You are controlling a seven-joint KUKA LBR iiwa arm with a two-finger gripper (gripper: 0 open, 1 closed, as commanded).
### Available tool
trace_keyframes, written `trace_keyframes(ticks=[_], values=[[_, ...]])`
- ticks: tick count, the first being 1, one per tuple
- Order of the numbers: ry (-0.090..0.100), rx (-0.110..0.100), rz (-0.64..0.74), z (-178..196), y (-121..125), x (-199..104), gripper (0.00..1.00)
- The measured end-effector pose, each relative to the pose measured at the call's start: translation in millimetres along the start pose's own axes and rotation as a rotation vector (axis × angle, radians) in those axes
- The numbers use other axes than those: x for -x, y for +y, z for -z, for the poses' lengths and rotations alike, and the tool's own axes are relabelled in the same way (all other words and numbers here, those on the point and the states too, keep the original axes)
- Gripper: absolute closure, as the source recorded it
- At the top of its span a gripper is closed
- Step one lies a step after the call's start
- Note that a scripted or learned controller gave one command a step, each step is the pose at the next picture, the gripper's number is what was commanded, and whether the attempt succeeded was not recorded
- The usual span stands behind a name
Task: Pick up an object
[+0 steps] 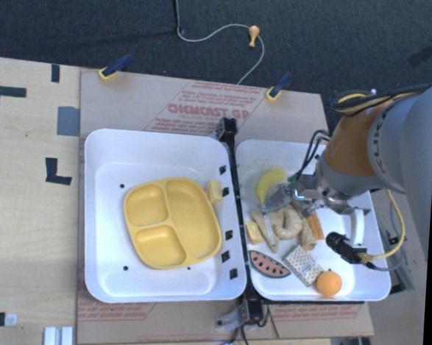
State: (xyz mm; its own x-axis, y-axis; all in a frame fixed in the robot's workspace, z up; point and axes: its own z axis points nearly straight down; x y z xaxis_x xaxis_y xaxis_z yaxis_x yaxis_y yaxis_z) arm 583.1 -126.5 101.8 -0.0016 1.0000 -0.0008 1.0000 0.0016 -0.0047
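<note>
hand [288,197] just beside yellow obj [270,182]

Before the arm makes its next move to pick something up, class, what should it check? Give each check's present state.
1. Pincer is over the right bin, where the small things lie: ok.
2. A thing sits close under it, the yellow lemon: ok.
3. Something is held between the fingers: cannot tell.
4. Target stands apart from its neighbours: not ok; the pale food pieces lie crowded together.
5. Easier single targets exist: ok; the orange and the watermelon slice lie apart near the front.
6. Yellow tray in the left bin is out of the way: ok.
</note>
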Motion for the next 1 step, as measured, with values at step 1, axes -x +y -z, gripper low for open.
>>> trace_keyframes(ticks=[1], values=[[0.000,0.008,0.000,-14.6,2.1,-0.4,0.00]])
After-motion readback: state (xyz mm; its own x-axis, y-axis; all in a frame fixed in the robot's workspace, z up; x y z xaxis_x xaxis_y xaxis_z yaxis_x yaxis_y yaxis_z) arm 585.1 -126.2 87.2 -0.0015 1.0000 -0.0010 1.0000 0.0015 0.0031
